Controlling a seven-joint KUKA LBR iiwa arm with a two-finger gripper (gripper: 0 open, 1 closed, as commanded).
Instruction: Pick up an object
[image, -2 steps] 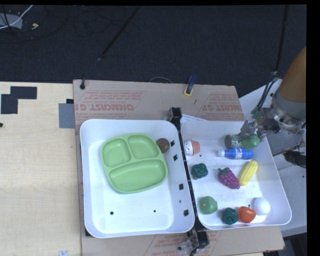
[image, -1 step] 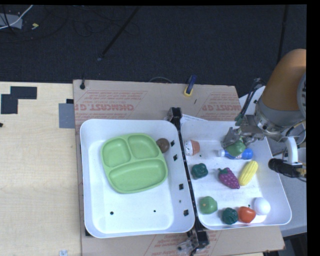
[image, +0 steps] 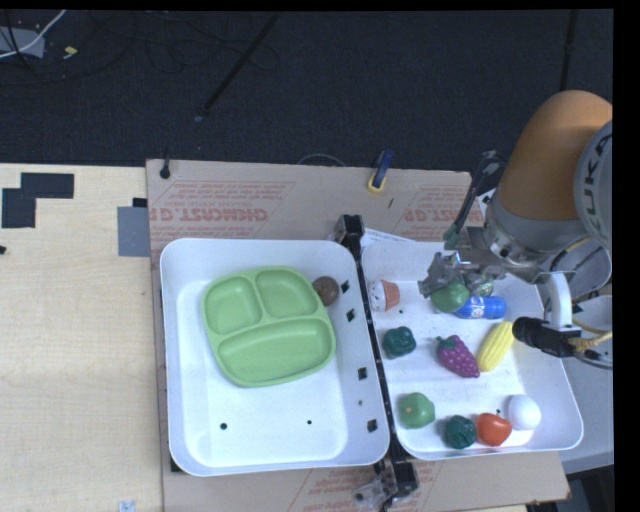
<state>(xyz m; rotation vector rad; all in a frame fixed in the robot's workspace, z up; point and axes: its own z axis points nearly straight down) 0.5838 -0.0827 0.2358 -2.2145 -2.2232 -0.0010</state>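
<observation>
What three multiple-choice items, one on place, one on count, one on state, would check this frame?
1. Where does the green divided plate lie?
A. in the left bin
B. in the right bin
C. on the cardboard

2. How many compartments does that plate have?
A. two
B. three
C. five

3. Where is the claw?
A. above the left bin
B. low in the right bin at a green object
C. beyond the bench

Key:
1 A, the plate rests on the floor of the left bin.
2 B, two small sections sit above one long one.
3 B, the claw is down at the green object beside the blue bottle in the right bin; whether it grips is unclear.
</observation>
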